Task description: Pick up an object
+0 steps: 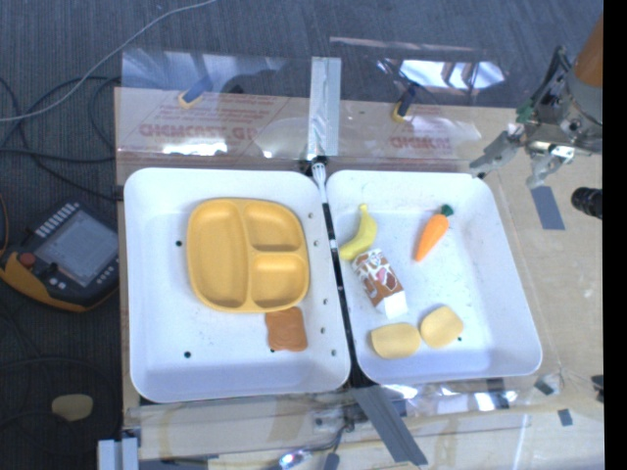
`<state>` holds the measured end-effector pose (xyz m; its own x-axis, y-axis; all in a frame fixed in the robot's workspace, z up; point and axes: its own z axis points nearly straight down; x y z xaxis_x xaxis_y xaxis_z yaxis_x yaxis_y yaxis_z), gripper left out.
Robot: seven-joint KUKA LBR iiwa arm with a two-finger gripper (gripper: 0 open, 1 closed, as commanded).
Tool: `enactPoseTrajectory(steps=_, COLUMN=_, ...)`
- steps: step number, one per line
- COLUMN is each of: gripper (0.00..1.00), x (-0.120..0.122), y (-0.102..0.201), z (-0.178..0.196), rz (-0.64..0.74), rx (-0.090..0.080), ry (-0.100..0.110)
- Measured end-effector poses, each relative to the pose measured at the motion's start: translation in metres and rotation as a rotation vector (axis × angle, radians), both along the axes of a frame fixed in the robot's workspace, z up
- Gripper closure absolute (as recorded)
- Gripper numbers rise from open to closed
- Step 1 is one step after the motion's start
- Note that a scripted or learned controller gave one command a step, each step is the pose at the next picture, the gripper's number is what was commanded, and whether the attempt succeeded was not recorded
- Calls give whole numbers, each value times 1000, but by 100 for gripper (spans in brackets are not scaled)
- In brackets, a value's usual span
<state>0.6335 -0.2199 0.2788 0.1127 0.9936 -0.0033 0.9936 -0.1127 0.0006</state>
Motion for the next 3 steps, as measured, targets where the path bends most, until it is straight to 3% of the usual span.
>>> enactPoseTrajectory(steps=1, gripper=0, x=35, y=4, z=-109, rz=30, rx=0, ry=4)
enactPoseTrajectory(steps=2, gripper=0, x=5, y=21, z=-185, rz=10, rx=4, ry=0)
enactPoseTrajectory(steps=3, gripper=100, x=5, y=22, z=-177, rz=11, rx=5, ry=1)
